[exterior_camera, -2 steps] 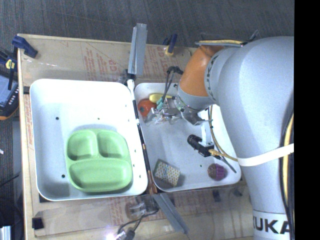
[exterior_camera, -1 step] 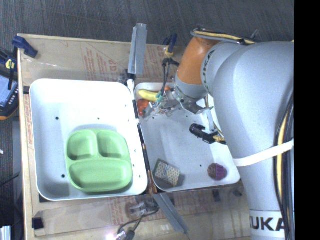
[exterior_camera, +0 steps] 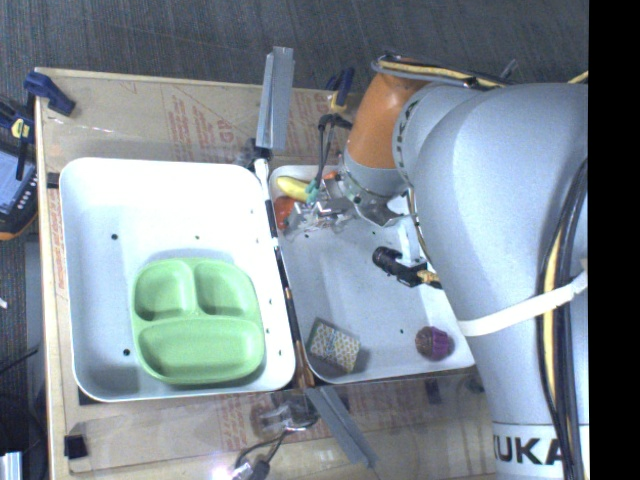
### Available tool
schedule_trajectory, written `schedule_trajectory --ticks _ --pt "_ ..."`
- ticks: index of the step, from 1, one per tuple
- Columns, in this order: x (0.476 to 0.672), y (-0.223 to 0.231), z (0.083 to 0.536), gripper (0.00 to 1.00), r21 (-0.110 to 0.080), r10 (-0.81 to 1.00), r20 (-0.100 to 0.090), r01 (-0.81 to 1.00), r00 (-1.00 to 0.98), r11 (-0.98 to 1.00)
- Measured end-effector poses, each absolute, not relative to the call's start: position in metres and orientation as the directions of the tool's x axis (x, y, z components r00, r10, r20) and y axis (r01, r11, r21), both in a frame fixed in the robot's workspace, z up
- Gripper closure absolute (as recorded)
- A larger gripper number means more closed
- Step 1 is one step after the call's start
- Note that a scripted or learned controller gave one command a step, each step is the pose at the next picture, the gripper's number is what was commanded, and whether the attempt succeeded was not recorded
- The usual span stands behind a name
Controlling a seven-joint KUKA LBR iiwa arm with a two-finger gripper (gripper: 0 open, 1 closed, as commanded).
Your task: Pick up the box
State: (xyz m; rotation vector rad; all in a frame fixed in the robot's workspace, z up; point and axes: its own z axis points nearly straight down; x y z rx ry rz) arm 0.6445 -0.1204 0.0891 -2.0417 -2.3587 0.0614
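The box [exterior_camera: 333, 346] is small, with a chequered grey and yellow pattern, and lies in the right bin [exterior_camera: 350, 288] near its front left corner. My gripper [exterior_camera: 312, 210] is down at the far left corner of that same bin, well apart from the box. It hangs right over a yellow object [exterior_camera: 291, 185] and a red-orange object [exterior_camera: 284, 209]. The grey arm and its orange band [exterior_camera: 378, 118] cover the bin's right and far parts.
A purple ball [exterior_camera: 434, 343] rests near the right bin's front right corner. The left bin [exterior_camera: 100, 208] holds a green divided tray [exterior_camera: 198, 321] toward its front. A raised divider [exterior_camera: 283, 288] runs between the two bins.
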Motion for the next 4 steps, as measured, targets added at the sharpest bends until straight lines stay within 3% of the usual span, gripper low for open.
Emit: schedule_trajectory --ticks 1,2,3,4 --pt "0.646 -0.131 0.089 0.00 -0.046 0.984 0.014 0.983 -0.179 0.180" --pt "0.646 -0.129 0.089 0.00 -0.047 0.979 0.011 0.978 -0.205 0.205" --pt "0.648 -0.197 0.092 0.00 -0.004 1.000 -0.001 1.000 -0.026 0.026" --pt "0.641 -0.148 0.162 0.00 0.001 0.981 0.000 0.981 -0.196 0.196"
